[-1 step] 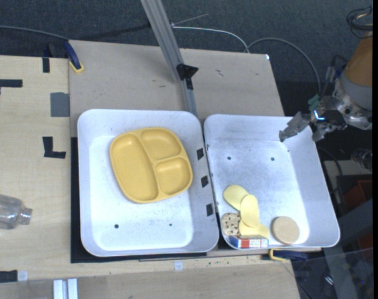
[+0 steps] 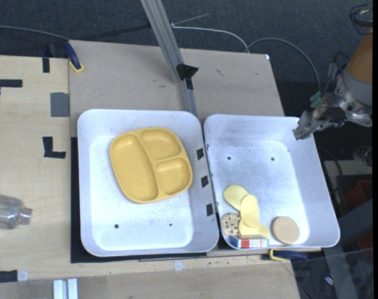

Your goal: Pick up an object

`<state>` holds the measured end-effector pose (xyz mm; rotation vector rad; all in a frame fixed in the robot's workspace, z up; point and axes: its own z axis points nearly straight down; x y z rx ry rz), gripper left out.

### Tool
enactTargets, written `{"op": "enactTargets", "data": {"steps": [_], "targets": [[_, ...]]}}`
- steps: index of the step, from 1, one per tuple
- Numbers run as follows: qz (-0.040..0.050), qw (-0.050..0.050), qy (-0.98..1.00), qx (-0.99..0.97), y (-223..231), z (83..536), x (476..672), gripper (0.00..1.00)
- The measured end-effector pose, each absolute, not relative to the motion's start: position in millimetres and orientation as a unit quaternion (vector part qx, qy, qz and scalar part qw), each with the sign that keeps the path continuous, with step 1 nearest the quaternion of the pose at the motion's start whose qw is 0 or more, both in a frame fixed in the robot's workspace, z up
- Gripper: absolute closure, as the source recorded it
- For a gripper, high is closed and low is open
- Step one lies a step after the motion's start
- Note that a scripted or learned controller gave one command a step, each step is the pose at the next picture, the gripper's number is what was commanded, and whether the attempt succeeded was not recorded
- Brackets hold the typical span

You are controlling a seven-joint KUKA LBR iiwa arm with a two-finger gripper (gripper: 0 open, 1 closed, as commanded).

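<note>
At the upper right corner of the right bin we see the gripper, hanging just over the bin's rim, nothing visibly between its fingertips; we cannot tell if it is spread or pressed together, too small and dark. Behind it, further out from the right bin, the wrist and the orange band run off frame. Candidate objects all sit in the right bin's near end, well apart from the gripper: a pale yellow banana-like piece touching a speckled round cookie, a tan round disc just beside them toward the bin's near right corner, and a flat red-and-white packet against the near wall. Left of the right bin, touching it, the left bin holds a yellow divided plate. Far left of the right bin, a clear plastic bottle lies on the bench. Beyond the right bin's far edge a grey metal rod slants across the bench.
</note>
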<state>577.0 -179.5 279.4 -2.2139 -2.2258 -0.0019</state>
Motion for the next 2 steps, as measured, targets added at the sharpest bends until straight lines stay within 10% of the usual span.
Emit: {"op": "enactTargets", "data": {"steps": [2], "targets": [[0.0022,0.0,-0.707,-0.707,-188.5,206.3,665.2,1.0]]}}
